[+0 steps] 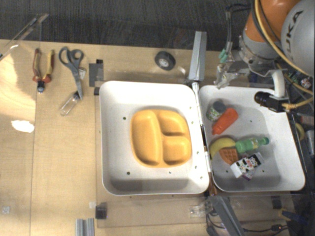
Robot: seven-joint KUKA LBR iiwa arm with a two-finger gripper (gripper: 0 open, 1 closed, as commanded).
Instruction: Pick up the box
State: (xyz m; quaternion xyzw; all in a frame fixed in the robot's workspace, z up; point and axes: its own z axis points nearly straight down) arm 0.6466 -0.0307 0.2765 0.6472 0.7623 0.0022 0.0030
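— Arm pose, as you saw it?
— Arm (283, 14) hung over the right bin's (290, 132) far edge, orange band uppermost; the gripper (227, 73) pointed down near that bin's far left corner; how far it stood open, you could not tell; nothing showed in it.
— And the box?
— The box (247, 165) lay at the near side, touching the waffle (228, 155), beside the green bottle (251, 144).

KUKA arm, upper right of bench.
Grey arm (290, 18) with orange band; gripper (224, 75) points down at the right bin's far left corner.
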